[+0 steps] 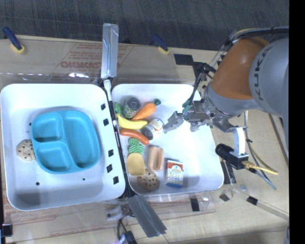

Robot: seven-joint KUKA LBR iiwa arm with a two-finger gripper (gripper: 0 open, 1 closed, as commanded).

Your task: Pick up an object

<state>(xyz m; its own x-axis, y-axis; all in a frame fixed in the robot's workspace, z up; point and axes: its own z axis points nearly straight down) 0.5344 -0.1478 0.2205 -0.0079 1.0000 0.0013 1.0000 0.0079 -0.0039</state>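
Reaching in with the gripper (172,123) low over the right bin (203,156), just beside the little can (153,128) in the toy food (144,111) heap, maybe to grab it; cannot tell if open or closed.

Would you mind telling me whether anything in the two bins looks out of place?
One thing: a cookie lies alone in the left bin, tucked against the blue tray, while the other toy food is piled in the right bin.
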